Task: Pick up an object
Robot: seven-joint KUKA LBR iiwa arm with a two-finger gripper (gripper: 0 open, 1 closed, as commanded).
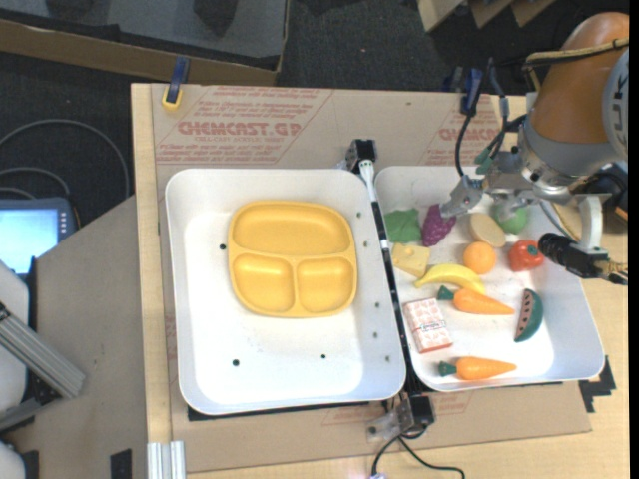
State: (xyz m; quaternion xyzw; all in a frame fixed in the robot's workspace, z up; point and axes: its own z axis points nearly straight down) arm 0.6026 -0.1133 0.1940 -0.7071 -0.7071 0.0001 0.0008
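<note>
Sitting in the left bin (190, 297), a yellow divided plate (292, 257) is facing up.
Lying in the right bin (589, 352) are toy foods, among them purple grapes (437, 225), a banana (448, 274) and an orange (479, 257); the gripper (486, 194) is hovering spread, grasping nothing, just above the grapes.

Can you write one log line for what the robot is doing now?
arm: over right white bin | gripper: above beige round toy | holding: nothing seen
</note>
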